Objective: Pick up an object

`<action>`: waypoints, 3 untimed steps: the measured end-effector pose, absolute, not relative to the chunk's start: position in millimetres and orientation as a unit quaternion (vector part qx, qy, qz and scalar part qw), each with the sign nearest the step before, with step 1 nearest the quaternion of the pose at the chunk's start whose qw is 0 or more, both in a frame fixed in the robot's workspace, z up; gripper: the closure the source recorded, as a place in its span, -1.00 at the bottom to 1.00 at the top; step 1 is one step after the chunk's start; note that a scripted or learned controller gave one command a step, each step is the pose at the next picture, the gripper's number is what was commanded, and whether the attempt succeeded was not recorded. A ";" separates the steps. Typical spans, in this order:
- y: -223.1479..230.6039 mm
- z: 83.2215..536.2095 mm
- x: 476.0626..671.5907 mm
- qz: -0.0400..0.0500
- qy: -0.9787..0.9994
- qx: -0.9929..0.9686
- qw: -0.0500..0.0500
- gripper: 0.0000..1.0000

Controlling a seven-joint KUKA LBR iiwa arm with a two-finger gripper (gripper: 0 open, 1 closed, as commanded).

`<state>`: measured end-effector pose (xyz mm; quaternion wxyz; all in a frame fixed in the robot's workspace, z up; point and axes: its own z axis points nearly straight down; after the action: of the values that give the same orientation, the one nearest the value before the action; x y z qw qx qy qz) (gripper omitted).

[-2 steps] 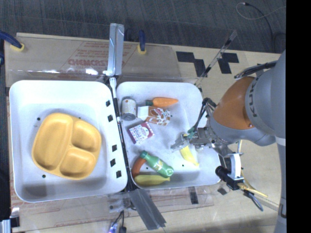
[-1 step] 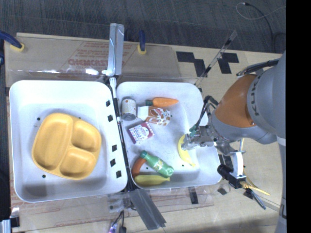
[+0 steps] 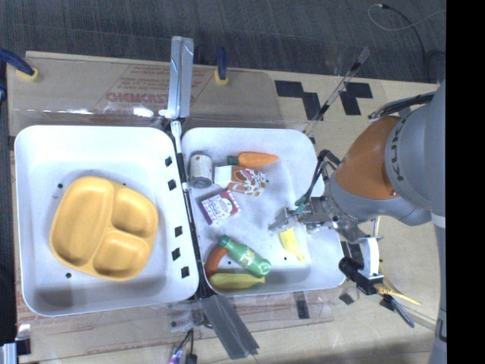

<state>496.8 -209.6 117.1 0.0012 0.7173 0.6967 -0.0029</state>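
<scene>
End effector (image 3: 290,220): low in right bin (image 3: 303,146), just above yellow piece (image 3: 291,241); finger spread blurred, cannot tell, nothing visibly held. Yellow piece: near bin's right wall, possibly a small toy wedge; likely light, stiff, smooth; best pinched across narrow sides. Outward: packet (image 3: 218,206), carrot (image 3: 256,158), can (image 3: 200,168), green bottle (image 3: 246,255), banana (image 3: 235,280). Left bin: yellow tray (image 3: 104,226).

Grey arm (image 3: 413,165), orange band, seemingly dark cabling near the wrist.
</scene>
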 end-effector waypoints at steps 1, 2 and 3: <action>-209.7 125.8 497.5 -0.003 0.698 0.716 0.002 1.00; -209.6 125.8 497.5 -0.004 0.699 0.715 0.002 -1.00; -189.5 90.2 497.7 -0.001 0.742 0.671 -0.002 -1.00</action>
<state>497.7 -189.5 90.2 -0.0019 0.6708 0.7416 -0.0007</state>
